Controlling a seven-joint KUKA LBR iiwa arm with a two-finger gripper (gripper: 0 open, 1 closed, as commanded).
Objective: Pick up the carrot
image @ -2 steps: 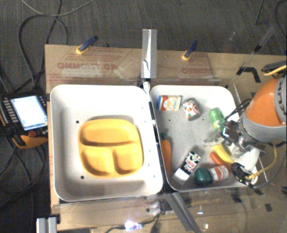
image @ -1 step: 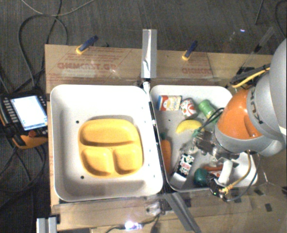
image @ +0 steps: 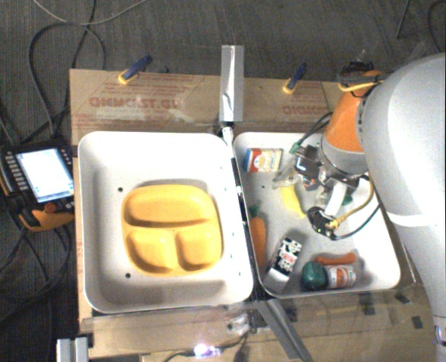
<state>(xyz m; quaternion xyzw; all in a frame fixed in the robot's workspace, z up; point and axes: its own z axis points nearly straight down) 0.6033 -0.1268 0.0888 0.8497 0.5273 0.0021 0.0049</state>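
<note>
**Carrot at the right bin's left wall, hand over mid-bin**

You have two white bins side by side on the bench (image: 95, 104). The carrot (image: 258, 237) lies in the right bin (image: 389, 274), lengthwise against its left wall, just beside the rim where the two bins meet. That wall leaves you no room on the carrot's left. To its right there is a strip of bare floor, and just below and right of it a black-and-white patterned box (image: 285, 256) sits close to its lower end.

The hand (image: 311, 173) hangs over the upper middle of the right bin, well apart from the carrot, up and to the right of it. You cannot tell from this view whether it is released or clenched, as wrist parts and a looped cable (image: 343, 221) cover it. Nothing can be seen held in it.

Count in the right bin: one carrot, one patterned box, one small red-and-white packet (image: 264, 160) near the top left corner, one yellow piece (image: 289, 197) partly under the hand, one green-topped jar (image: 327, 276) lying on its side along the bottom wall, and one small orange piece (image: 336, 259) just above that jar. The bottom edge is crowded; the middle floor right of the carrot is the most open part.

The left bin (image: 95, 202) holds one yellow tray (image: 173, 227) with three compartments, set in the middle with bare floor all round it.

Two clamps (image: 135, 69) grip the bench's far edge, and one pendant (image: 38, 176) lies left of the bench.
</note>
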